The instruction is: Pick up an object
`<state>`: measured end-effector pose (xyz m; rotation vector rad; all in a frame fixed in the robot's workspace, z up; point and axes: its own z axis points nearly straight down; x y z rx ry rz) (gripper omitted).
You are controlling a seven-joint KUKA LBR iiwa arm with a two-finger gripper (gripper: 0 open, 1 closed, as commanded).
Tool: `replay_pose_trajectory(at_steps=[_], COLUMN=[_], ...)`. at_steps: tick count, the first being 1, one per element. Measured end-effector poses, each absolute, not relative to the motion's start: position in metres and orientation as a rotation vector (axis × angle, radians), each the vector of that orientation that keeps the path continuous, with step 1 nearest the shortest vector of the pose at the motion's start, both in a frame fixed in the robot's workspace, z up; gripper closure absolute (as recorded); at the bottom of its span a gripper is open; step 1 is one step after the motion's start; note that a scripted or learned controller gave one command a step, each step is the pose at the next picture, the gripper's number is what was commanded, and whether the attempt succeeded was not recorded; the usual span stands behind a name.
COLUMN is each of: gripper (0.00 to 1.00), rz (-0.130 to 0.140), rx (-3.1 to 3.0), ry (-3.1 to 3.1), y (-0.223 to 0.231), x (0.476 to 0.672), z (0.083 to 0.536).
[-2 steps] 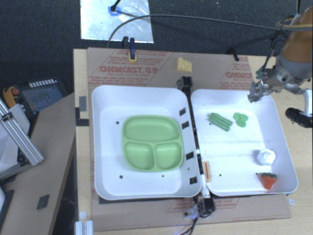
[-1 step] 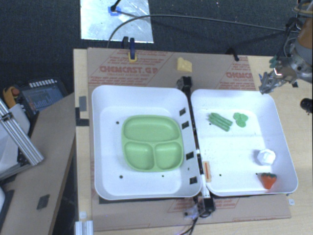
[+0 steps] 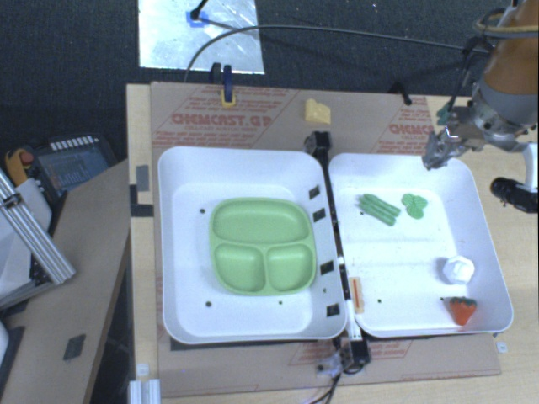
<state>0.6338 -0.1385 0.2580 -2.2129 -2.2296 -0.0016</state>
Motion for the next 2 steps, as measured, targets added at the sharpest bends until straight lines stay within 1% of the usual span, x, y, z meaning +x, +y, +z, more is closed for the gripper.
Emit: replay_pose_trajectory(at_steps=[2], gripper=[1.0], rz=[-0.001], rx=[-2.211], ry=[-2.23], y=[-0.038], x=[0.599], z=[0.266])
